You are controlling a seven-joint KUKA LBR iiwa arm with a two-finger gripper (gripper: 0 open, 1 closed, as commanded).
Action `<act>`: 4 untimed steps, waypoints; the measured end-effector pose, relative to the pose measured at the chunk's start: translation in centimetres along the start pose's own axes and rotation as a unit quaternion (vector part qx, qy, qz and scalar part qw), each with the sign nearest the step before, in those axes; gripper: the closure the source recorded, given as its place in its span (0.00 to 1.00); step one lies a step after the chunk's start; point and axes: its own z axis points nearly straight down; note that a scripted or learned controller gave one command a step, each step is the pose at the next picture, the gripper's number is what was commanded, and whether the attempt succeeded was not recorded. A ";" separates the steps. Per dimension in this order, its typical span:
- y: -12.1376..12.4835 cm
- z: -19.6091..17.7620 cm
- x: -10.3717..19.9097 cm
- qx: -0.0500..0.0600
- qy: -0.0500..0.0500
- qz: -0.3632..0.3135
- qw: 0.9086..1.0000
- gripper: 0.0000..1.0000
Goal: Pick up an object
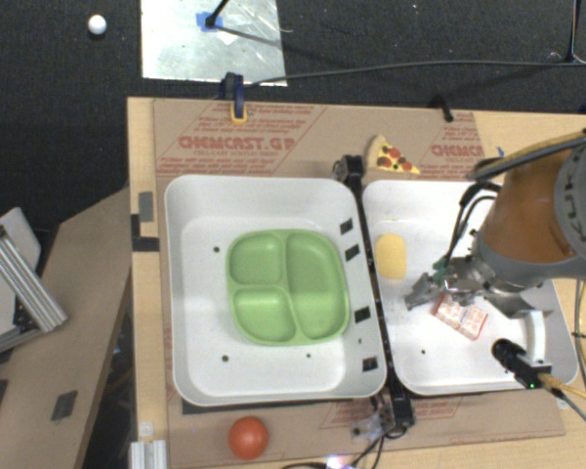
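the gripper (432, 286) is seen low in the right bin (422, 360), just beside a red-and-white packet (461, 317); whether the fingers are apart cannot be told. a yellow piece (391, 256) lies near.

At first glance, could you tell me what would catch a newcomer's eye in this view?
Most striking is the green divided tray in the middle of the left bin. In the right bin, the gripper hangs low between a yellow object and a small red-and-white packet. An orange ball lies in front of the bins.
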 end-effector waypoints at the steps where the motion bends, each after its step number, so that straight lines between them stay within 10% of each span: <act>1: 0.3 3.6 -0.2 -0.006 -0.003 0.001 1.000 0.00; 2: 0.6 2.2 -0.5 -0.012 -0.006 0.002 1.000 1.00; 4: 0.8 -6.4 -0.4 -0.004 -0.001 -0.002 1.000 1.00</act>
